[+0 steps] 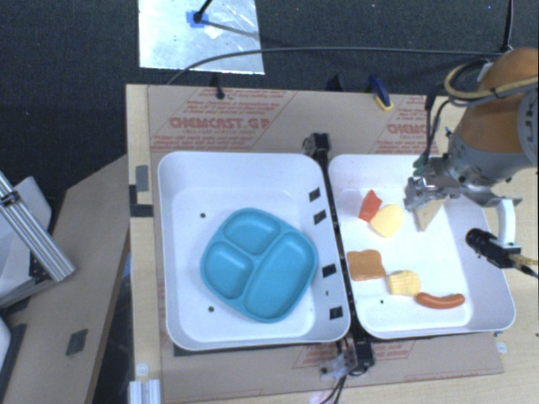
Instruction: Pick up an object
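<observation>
From the single camera above the counter, we look down at a slant on two shallow white bins side by side. The left bin, in the centre of the frame, holds a blue divided plate lying flat. The right bin holds small toy foods: a red-orange wedge and a pale yellow round piece touching it toward the bin's upper left, a brown toast-like slice and a ridged yellow piece lower down, and a red sausage near the lower right corner. The arm reaches in from the upper right of the frame, and its gripper hangs over the upper middle of the right bin. We cannot tell whether the fingers are spread or closed, since the wrist hides them, and we see nothing held between them. We judge the pale yellow round piece the likeliest target: it lies just to the left of the gripper and slightly lower in the frame, near but apart. It looks nearly round, with no clear long axis; the red-orange wedge beside it runs from upper right to lower left. The sausage's long axis runs left to right.
</observation>
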Controlling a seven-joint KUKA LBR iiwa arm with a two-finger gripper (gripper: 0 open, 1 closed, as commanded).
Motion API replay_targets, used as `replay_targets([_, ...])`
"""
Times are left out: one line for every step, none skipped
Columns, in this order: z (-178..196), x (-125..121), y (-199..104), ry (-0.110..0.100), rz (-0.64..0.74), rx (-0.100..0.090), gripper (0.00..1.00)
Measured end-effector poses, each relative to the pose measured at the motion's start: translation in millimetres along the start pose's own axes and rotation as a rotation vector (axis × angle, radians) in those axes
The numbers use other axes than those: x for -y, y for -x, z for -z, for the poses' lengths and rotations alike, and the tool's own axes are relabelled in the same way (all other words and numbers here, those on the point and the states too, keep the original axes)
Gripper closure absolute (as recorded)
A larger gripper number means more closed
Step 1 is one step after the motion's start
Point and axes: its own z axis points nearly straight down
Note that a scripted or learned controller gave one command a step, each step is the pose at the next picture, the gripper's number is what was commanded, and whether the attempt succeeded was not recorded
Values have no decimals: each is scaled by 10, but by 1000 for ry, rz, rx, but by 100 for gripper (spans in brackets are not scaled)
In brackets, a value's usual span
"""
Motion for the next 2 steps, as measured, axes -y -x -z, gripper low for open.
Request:
replay_targets([454, -20, 3, -1, 0, 0, 100])
replay_targets([435, -79, -431, -5, 3, -2, 100])
